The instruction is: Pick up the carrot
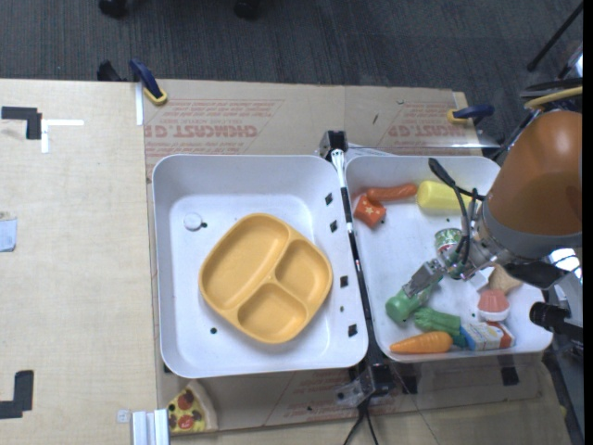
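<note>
Carrot (422, 343) lies at the near edge of the right bin (389, 235), beside a green toy (435, 321). Gripper (428, 279) hovers above it, too blurred to tell its state, while the orange-banded arm (547, 179) hides the bin's far corner.

A single fixed camera looks down at a slant on the bench, far enough back to take in both white bins: the left bin (167, 276) and the right bin (389, 248) side by side at centre. Dark floor runs along the top edge (beyond the bench). The grey-and-orange arm (547, 184) enters from the right.
</note>
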Robot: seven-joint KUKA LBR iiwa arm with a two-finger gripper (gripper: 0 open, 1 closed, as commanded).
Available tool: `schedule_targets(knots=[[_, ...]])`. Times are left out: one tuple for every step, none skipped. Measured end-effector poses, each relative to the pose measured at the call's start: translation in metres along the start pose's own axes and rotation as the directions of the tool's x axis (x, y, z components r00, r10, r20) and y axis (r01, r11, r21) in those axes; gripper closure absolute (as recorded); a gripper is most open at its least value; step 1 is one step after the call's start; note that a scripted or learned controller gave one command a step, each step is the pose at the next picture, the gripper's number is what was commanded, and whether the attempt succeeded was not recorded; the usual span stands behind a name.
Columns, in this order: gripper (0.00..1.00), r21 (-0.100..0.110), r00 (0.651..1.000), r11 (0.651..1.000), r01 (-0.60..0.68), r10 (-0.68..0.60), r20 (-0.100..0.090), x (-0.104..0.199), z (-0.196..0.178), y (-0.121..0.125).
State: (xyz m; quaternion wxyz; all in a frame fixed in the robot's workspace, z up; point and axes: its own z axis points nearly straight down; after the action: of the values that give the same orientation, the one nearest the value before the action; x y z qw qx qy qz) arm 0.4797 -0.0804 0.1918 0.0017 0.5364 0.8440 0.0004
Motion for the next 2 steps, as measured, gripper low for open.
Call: schedule_targets(knots=[[0.00, 0.002, 0.994, 0.994, -0.113, 0.113, -0.001, 0.094, 0.000, 0.044], [0.00, 0.002, 0.981, 0.981, 0.193, -0.193, -0.001, 0.071, 0.000, 0.057]])
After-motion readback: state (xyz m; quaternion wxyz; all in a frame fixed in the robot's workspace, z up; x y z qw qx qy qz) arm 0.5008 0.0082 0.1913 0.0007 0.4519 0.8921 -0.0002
